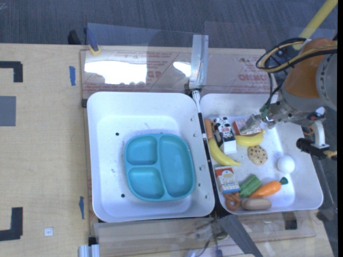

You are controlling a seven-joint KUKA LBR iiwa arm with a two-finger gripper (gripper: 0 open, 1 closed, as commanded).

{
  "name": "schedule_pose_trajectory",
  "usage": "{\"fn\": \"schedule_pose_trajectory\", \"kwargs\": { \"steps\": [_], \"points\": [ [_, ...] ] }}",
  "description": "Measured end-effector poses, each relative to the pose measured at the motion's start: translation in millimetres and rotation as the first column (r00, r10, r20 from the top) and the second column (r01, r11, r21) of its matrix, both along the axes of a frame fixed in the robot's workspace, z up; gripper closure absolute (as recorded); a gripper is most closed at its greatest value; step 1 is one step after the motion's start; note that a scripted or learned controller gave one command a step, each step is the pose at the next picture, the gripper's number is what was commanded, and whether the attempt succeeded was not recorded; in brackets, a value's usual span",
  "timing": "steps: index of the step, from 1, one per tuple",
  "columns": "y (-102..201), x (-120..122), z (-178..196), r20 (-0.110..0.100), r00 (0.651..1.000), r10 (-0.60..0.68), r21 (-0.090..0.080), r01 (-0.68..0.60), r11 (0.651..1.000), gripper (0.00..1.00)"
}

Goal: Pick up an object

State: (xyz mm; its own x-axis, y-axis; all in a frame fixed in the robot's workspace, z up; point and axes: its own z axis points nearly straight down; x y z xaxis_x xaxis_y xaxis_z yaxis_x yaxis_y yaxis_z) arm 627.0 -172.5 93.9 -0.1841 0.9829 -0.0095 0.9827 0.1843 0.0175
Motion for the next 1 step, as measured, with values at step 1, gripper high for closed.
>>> {"fn": "schedule_pose_trajectory", "kwargs": {
  "steps": [1],
  "points": [
    [-4.8,-20.4,0.5,0.004,0.991,-0.134,0.009,0.134,0.991,0.00]
  ]
}}
